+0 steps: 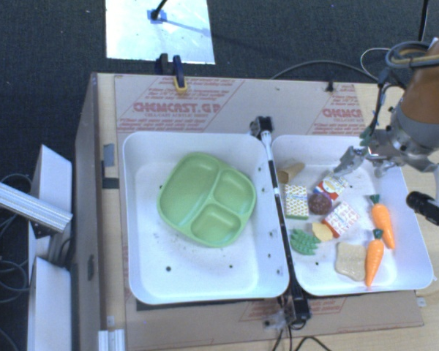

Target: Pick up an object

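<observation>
Nearest us the bread slice point(350, 261) lies untouched below the gripper point(364, 159), whose state we cannot tell, so nothing seems lifted.

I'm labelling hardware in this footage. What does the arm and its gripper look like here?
The arm is grey metal with a broad orange band above the wrist. Grey and dark cables loop beside that band. The gripper ends in pale grey metallic fingers, and a black part juts out below the wrist.
</observation>
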{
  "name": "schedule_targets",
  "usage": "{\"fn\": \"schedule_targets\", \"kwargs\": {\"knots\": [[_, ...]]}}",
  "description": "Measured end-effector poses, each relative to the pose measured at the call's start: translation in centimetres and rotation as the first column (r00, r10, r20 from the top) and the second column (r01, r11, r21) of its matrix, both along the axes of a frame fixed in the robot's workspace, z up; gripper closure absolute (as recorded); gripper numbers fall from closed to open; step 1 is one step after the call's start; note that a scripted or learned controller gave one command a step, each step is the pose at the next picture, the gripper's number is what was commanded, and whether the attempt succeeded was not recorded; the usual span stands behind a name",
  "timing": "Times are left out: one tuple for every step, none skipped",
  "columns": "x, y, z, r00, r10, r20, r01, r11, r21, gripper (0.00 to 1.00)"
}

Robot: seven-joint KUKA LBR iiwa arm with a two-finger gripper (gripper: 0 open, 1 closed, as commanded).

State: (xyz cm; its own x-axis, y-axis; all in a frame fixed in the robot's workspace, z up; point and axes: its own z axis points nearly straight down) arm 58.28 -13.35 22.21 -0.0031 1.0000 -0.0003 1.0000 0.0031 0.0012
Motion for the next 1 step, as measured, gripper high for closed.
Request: {"fn": "schedule_targets", "kwargs": {"knots": [[1.67, -1.85, -13.79, 1.0, -0.002, 0.001, 0.002, 1.0, 0.0, 0.0]]}}
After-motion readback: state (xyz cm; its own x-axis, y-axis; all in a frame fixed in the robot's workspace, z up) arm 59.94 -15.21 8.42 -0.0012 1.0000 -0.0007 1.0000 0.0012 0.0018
